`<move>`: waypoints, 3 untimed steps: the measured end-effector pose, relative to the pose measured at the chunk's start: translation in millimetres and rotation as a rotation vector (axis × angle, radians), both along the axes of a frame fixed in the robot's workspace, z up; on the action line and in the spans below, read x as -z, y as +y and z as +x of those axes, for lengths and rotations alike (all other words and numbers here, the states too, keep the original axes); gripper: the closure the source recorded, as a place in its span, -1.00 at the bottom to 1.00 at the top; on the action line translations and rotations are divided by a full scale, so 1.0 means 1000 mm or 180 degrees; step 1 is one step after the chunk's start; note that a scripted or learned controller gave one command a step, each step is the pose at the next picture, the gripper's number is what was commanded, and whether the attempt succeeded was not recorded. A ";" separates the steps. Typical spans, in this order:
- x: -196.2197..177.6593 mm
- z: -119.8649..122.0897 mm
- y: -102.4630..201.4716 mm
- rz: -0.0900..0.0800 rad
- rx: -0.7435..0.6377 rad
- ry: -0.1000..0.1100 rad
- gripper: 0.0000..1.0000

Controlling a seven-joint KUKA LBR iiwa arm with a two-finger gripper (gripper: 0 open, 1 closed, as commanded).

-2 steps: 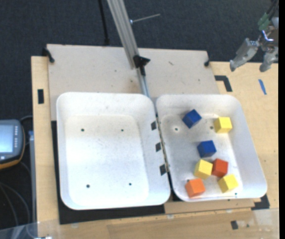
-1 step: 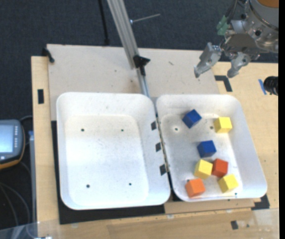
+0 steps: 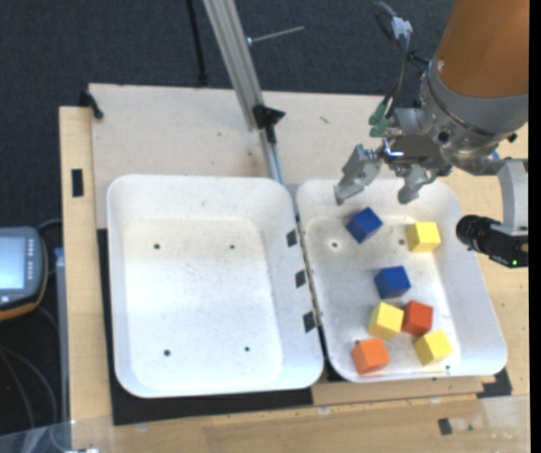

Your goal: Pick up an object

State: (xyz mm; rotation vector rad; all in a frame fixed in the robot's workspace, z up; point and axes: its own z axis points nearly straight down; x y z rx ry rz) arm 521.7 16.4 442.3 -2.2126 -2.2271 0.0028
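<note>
End effector above the right bin's far edge

We see our end effector (image 3: 381,183) spread apart, holding nothing, over the far rim; the nearest blue cube (image 3: 363,224) sits just below, open floor beside it.

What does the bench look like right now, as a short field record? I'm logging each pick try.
arm: reaches in from the right
pincer: open, nothing between its fingers, above the right bin's far end
right bin: two blue blocks, three yellow, one red, one orange
nearest block to pincer: blue block
left bin: white, speckled floor
</note>
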 end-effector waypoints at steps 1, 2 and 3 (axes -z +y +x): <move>-0.110 -0.038 -0.024 -0.0001 0.0023 -0.0065 -1.00; 0.050 0.025 -0.026 -0.0008 0.0024 0.0014 -1.00; -0.103 -0.006 -0.064 -0.0007 0.0025 -0.0051 -1.00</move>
